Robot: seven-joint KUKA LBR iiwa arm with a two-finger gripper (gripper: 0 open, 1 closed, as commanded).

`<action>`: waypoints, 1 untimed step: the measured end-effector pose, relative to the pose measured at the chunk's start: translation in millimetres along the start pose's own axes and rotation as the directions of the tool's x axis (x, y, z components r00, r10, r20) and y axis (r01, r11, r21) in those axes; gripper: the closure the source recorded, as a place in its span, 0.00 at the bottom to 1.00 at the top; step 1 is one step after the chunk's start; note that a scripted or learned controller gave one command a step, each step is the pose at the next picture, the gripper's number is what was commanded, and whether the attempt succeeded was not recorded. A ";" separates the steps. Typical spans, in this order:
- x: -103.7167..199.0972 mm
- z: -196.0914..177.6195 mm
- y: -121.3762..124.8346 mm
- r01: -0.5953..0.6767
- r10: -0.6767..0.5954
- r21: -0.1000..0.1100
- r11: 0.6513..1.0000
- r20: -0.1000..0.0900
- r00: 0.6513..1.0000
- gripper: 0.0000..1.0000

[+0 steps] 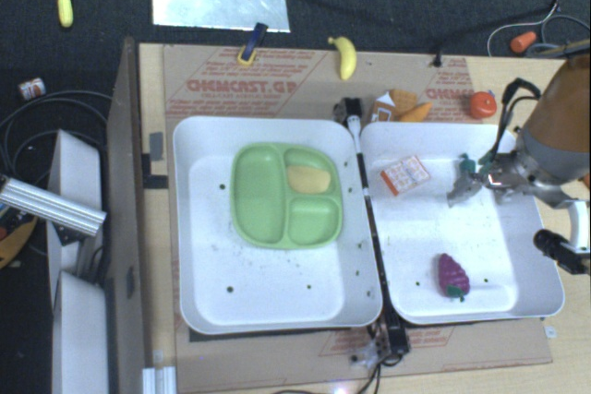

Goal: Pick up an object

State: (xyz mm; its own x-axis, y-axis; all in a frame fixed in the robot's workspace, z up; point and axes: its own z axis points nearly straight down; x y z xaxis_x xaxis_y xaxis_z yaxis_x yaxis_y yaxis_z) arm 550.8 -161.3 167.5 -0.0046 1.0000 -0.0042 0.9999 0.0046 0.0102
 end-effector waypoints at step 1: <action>12.5 42.9 -46.2 -0.004 0.004 0.013 1.000 -0.006 1.000 0.00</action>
State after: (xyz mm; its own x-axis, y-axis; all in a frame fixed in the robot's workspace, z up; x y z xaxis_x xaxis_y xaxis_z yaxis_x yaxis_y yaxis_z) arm 505.0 -149.2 124.0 -0.0002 1.0000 0.0017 1.0000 0.0002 -0.0028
